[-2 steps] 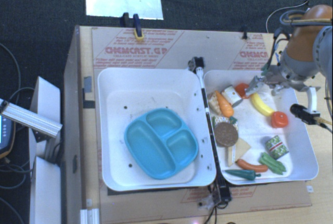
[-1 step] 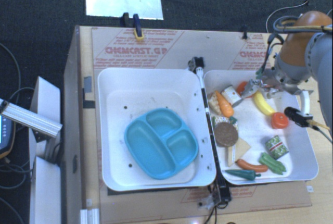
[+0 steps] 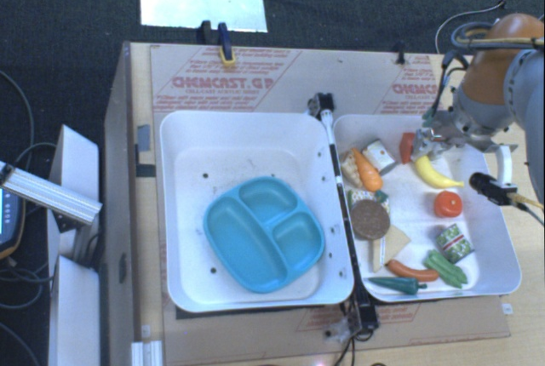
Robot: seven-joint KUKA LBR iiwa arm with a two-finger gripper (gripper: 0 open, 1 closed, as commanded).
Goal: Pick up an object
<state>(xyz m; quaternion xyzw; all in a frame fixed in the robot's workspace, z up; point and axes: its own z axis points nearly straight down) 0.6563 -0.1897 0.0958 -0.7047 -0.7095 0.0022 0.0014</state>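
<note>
The right bin [image 3: 502, 266] holds several toy foods: a yellow banana [image 3: 438, 175], an orange carrot [image 3: 369, 174], a red piece [image 3: 407, 147], a red tomato [image 3: 448, 203], a brown round disc [image 3: 370, 220] and a green can [image 3: 454, 241]. My gripper [image 3: 433, 140] hangs low over the bin's far side. It is just above the banana's upper end and right beside the red piece. Nothing is visibly lifted.
The left bin [image 3: 192, 143] holds a blue divided plate [image 3: 264, 232]. Along the right bin's near wall lie a sausage [image 3: 410, 271], a green chili [image 3: 396, 284] and a green pod [image 3: 448, 270]. A black clamp [image 3: 322, 105] sits where the bins meet.
</note>
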